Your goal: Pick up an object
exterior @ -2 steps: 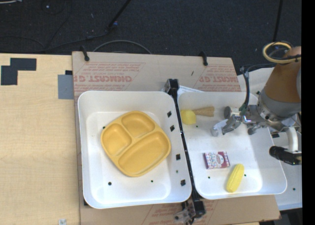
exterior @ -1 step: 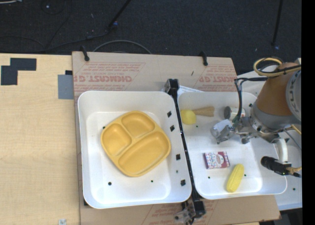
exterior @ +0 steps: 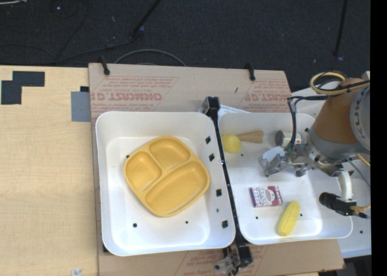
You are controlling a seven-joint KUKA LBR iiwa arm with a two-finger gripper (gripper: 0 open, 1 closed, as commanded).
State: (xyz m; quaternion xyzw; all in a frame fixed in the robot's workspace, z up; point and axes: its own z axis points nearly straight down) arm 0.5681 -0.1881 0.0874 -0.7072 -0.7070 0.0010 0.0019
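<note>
Grey and blurred, my hand (exterior: 273,161) hangs low over the right bin (exterior: 329,232); its grip state I cannot tell.

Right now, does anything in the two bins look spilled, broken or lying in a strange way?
Nothing stands out. The yellow divided plate lies flat but turned at an angle in the left bin. In the right bin, the corn cob, small packet and yellow ball lie apart, intact.

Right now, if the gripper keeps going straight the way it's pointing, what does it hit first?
The gripper points toward the view's left, low over the right bin. The first thing in that line looks like the round yellow object by the divider, though depth is unclear and it may pass just below it.
</note>
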